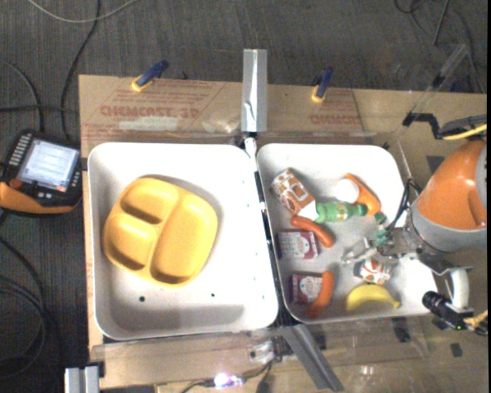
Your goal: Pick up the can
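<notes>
The small dark-red cylindrical can [306, 286] lies unlifted near the right white bin's [272, 219] front edge, while the gripper [375, 262], finger state indiscernible, hovers nearby over other items.

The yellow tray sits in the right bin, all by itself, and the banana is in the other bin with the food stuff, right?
Not quite. The camera view shows the yellow tray in the left bin, all by itself. The banana is in the other bin, the right bin, with the food stuff.
</notes>
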`<state>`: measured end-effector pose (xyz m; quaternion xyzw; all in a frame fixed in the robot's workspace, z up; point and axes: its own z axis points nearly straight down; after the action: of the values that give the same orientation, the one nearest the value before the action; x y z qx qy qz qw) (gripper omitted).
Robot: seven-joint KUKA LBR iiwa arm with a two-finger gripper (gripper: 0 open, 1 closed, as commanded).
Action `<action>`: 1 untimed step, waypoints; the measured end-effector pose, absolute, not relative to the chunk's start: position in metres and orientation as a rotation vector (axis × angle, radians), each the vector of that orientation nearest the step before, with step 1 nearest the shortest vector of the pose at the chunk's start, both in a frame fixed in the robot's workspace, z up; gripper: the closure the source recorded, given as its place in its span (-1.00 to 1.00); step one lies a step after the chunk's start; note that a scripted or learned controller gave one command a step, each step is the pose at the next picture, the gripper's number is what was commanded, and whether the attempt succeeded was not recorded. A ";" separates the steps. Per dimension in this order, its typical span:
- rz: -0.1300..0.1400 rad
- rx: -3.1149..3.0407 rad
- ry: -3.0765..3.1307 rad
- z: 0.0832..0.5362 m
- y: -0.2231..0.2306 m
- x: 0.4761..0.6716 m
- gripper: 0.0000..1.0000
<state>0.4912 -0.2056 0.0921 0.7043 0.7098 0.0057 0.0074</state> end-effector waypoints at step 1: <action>0.015 2.202 2.216 0.101 -0.207 0.491 1.00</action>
<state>0.4913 -0.2069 0.1006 0.7048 0.7093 0.0047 0.0091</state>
